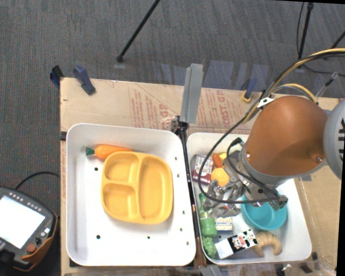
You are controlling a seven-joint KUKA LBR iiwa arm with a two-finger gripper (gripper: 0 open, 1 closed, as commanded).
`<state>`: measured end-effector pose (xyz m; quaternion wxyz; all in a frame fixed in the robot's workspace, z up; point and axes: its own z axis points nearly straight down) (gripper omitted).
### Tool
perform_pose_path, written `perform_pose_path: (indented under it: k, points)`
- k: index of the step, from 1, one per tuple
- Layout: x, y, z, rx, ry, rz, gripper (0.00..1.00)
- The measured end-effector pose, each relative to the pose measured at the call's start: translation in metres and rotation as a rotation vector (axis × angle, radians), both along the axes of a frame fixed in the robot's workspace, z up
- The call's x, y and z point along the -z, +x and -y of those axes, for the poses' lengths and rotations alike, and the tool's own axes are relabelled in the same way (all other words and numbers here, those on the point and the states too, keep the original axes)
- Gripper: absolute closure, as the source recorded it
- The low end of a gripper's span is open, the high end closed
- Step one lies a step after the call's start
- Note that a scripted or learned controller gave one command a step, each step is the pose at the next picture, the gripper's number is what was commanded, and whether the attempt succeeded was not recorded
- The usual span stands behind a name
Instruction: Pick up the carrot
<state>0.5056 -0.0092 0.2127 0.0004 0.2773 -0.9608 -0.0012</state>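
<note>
Carrot is what we look for first, and we find it in the left bin, lying on its side along the far wall, its green top pointing left and its orange tip touching the far edge of a yellow divided plate. The plate sits flat near the middle of that bin, with three compartments showing.

In the same camera view, we see the arm reaching in from the right, its orange band hanging over the right bin. Below it the hand sits low among the clutter in that bin, well apart from the carrot. We cannot tell how the hand stands, since the wrist and cables hide most of it.

Around the hand we make out a yellow ball and a small orange item just beyond it on the far side. A teal bowl lies to the right, and a croissant rests near the front wall, beside a black-and-white box. Green items lie along the left wall of this bin.

Both bins rest side by side on the surface, and a tablet-like pendant lies on the floor at the near left.
</note>
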Motion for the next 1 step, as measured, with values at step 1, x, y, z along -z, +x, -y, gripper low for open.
perform_pose_path:
  k: [1]
  points:
    - [0.1056, 0.0060, 0.0764, -0.259, 0.003, -0.006, 1.00]
